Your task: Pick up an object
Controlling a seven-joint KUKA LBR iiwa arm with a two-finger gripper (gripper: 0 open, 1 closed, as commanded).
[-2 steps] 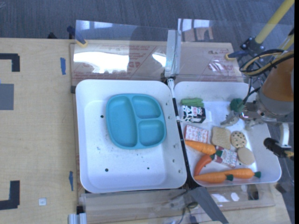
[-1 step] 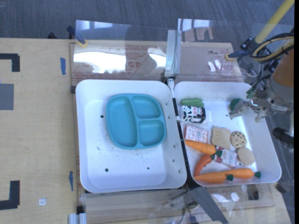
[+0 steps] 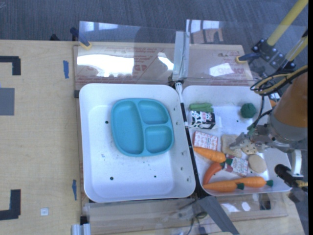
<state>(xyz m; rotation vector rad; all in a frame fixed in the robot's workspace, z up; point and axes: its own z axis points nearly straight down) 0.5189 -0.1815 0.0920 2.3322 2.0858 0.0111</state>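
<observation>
**Operator:** Report the layout on the desk [image 3: 34, 146].

**Technician:** You have two white bins side by side. The left bin [image 3: 93, 175] carries one teal divided plate [image 3: 142, 126], lying flat near its centre. The right bin [image 3: 230, 94] carries all the loose items.

**Operator:** List the items in the right bin.

**Technician:** At the far side you will find a green bean-shaped piece [image 3: 201, 106] and, just below it, a black-and-white carton [image 3: 202, 120]. A dark green round item [image 3: 248, 110] sits apart, toward the right. Below the carton lies a red-and-white packet [image 3: 206, 141]. An orange carrot [image 3: 210, 154] lies just below that packet. A smaller red-orange carrot [image 3: 212, 172] is tilted beneath it, and a long carrot [image 3: 237, 184] lies along the near wall. A second small packet [image 3: 239, 166] and a pale egg-shaped item [image 3: 257, 163] rest between the carrots and the arm.

**Operator:** State the position and condition of the hand.

**Technician:** The hand [image 3: 246, 145] is low over the right bin, above the pale items near the egg-shaped item. You cannot tell from this view whether it is spread or pressed together, nor whether it pinches anything.
</observation>
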